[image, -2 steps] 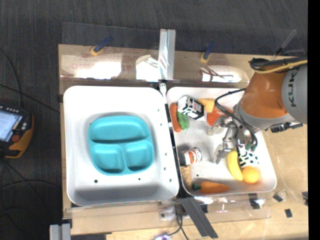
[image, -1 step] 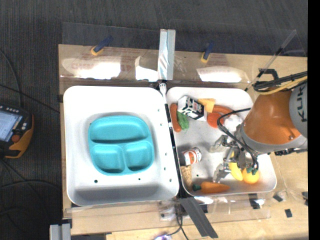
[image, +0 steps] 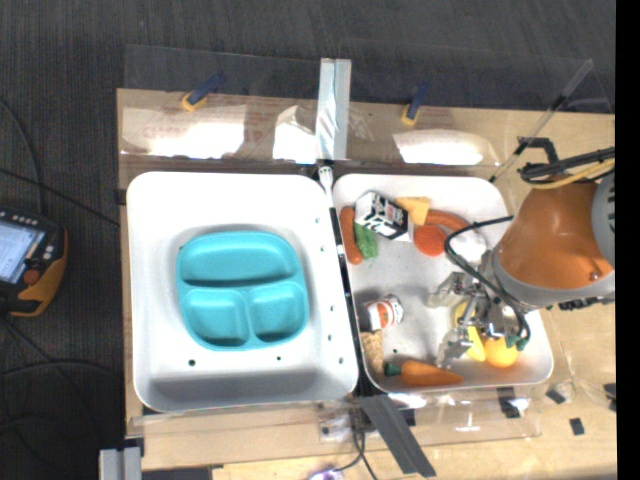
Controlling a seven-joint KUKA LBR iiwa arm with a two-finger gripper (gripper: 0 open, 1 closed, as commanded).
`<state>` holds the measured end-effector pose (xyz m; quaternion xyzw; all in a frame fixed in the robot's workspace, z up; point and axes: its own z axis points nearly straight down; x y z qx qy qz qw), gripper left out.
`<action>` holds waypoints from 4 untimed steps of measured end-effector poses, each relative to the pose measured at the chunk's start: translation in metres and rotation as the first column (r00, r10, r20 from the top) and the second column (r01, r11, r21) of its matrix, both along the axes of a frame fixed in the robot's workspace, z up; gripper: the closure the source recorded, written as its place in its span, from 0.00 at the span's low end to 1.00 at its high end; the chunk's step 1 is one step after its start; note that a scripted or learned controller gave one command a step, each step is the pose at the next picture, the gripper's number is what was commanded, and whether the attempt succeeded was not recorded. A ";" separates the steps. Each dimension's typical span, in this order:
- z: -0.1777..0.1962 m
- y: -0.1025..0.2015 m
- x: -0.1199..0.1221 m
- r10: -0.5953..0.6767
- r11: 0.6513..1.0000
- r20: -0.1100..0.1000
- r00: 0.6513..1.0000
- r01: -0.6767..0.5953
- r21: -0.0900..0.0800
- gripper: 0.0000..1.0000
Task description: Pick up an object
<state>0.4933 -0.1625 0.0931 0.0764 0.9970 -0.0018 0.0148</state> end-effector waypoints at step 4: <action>-0.001 -0.058 0.018 0.365 0.931 -0.016 0.931 -0.365 0.001 1.00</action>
